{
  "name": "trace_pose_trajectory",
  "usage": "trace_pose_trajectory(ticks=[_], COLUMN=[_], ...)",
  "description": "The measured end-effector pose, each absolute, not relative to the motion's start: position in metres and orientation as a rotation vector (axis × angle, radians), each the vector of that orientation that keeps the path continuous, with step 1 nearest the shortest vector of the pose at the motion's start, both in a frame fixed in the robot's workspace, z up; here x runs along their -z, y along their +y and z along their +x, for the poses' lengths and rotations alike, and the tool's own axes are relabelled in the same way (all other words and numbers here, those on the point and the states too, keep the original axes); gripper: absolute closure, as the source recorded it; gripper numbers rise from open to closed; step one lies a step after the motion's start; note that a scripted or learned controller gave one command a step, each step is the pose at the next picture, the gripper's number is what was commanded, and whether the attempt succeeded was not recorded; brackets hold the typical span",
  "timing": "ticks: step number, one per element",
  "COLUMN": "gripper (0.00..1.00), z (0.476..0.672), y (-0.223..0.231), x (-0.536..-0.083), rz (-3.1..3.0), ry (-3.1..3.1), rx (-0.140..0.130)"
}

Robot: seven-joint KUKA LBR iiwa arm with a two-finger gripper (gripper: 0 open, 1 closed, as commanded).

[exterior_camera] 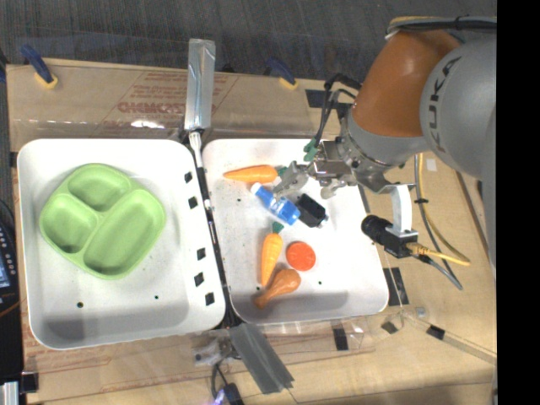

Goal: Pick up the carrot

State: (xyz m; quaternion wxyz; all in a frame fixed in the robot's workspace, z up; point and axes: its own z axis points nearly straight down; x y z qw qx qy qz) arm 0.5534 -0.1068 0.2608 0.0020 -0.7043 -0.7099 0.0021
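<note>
Two carrots lie in the right bin [354, 285]. One carrot [250, 174] rests on its side near the bin's far edge, green end to the right. The other carrot [270, 256] lies lower down, near the middle, pointing toward the front. My gripper [297, 179] hangs over the far part of this bin, just right of the upper carrot's green end and above a blue bottle [277, 205]. No carrot is seen in its grasp.
A black block [312, 211] sits beside the bottle. An orange round piece [300, 256] and a brown drumstick-shaped toy [278, 285] lie by the lower carrot. The left bin [51, 310] holds a green divided plate [103, 218]. A raised divider [207, 226] separates the bins.
</note>
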Motion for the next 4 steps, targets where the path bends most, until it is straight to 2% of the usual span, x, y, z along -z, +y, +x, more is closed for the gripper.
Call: trace_pose_trajectory(ticks=[1, 2, 3, 4], gripper=[1.00, 0.00, 0.00, 1.00], z=[0.554, 0.554, 0.544, 0.544], y=[-0.106, -0.106, -0.132, -0.132], x=[-0.270, -0.270, -0.091, -0.099], rz=[-2.201, -2.201, -1.951, -1.943], ry=[-2.232, -2.233, -2.459, -2.463], rx=[-0.010, -0.011, -0.002, -0.005])
